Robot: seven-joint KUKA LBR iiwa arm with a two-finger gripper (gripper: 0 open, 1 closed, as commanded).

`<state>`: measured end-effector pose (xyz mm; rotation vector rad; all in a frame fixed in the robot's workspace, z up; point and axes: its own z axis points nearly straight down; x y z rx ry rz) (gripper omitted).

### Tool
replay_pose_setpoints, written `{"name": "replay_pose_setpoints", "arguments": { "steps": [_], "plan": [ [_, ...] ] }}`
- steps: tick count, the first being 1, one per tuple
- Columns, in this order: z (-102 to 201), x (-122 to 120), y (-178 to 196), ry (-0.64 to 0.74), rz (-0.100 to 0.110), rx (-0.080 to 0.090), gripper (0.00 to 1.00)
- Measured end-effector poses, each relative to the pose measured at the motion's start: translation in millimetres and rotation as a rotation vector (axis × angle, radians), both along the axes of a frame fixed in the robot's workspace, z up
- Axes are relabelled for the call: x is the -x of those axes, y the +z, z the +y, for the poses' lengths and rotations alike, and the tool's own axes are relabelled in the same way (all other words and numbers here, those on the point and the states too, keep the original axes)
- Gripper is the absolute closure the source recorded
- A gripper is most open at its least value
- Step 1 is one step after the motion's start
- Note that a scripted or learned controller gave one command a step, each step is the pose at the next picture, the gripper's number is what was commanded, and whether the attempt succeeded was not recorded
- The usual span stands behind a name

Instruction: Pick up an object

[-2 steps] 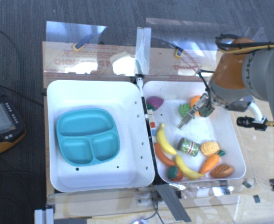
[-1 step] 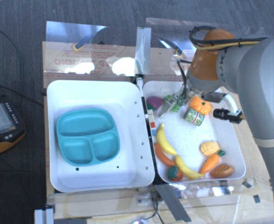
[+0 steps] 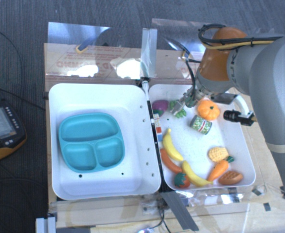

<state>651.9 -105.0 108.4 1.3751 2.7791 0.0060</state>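
My gripper (image 3: 187, 101) is low in the right bin (image 3: 244, 144), near its back wall. It hangs just above and to the right of a small green toy (image 3: 179, 112) and just left of an orange pumpkin (image 3: 209, 110). A purple eggplant (image 3: 159, 106) lies to the left of the green toy. A green-labelled can (image 3: 200, 124) lies in front of the pumpkin. Nothing is visibly held.
Toward the front of the right bin lie two bananas (image 3: 172, 147) (image 3: 195, 175), a sausage (image 3: 169, 161), a strawberry (image 3: 182, 180), corn (image 3: 218, 154), a carrot (image 3: 219, 170) and a bread roll (image 3: 230, 177). The left bin (image 3: 133, 96) holds a teal divided plate (image 3: 90, 141).
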Motion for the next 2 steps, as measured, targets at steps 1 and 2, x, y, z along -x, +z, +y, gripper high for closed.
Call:
{"name": "replay_pose_setpoints", "arguments": {
  "steps": [1, 2],
  "plan": [
    [30, -15, 150, 0.024, 0.026, -0.012, 1.0],
    [4, 57, 67, 0.282, 0.046, -0.01, 1.0]
  ]
}}
